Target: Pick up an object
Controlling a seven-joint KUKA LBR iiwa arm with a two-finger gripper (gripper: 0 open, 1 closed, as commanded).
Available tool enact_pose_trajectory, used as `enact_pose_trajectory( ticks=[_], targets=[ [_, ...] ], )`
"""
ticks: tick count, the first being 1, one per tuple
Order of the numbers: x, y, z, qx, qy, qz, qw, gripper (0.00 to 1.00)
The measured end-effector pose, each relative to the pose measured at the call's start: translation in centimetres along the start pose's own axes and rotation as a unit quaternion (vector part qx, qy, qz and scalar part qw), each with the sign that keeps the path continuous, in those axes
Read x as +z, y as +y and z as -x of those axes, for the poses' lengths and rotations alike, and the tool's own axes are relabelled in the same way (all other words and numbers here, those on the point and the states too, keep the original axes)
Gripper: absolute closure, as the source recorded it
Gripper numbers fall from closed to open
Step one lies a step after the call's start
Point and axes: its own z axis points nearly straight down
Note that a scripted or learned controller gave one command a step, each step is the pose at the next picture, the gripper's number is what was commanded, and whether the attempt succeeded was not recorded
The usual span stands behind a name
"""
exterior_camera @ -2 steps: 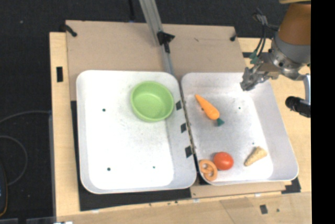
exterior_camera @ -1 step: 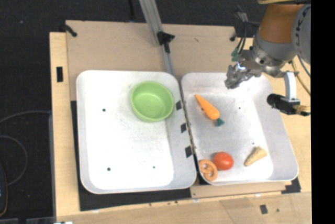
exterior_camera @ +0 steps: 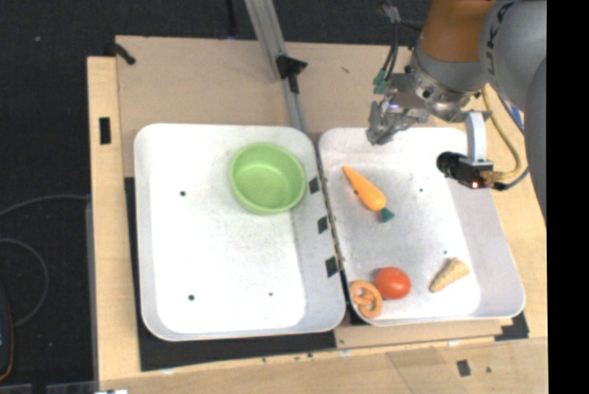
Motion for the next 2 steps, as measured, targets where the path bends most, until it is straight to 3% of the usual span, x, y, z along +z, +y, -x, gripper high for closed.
enact_pose_trajectory(
  ticks=[2],
  targets=[
    [0.2,1.6,-10.5,0.0,0.0,0.0,1.0,1.0]
  ],
)
